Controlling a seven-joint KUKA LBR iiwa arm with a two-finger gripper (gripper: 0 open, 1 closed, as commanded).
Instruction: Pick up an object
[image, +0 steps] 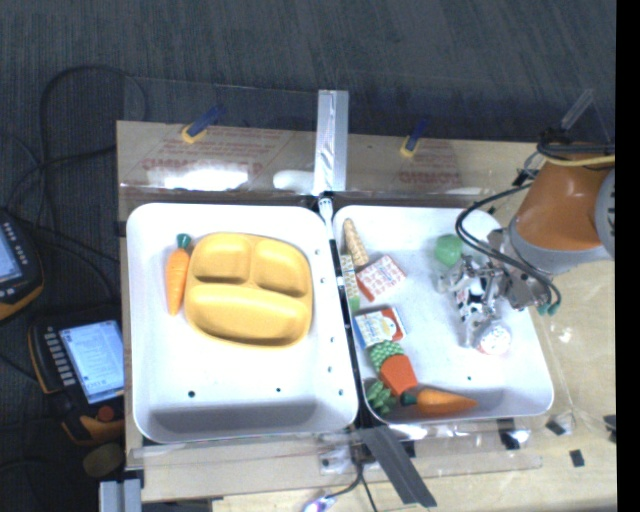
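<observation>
My gripper (478, 305) reaches down into the right bin (530, 375), near its right side. Just below it lies a small round white object (493, 342), touching or nearly touching the gripper. A green ball (448, 249) sits just up and left of the gripper. Along the bin's left side lie an ice cream cone (352, 240), a red-and-white carton (380, 276) and a second carton (379, 326). A red-orange piece (397, 373), green pieces (379, 396) and an orange carrot (442, 402) crowd the near left corner.
The left bin (160, 400) holds a yellow divided tray (248, 288) with a small carrot (177, 277) beside it. The arm with its orange band (565, 208) hangs over the right bin's far right corner. Cables and devices (85, 360) lie left of the bench.
</observation>
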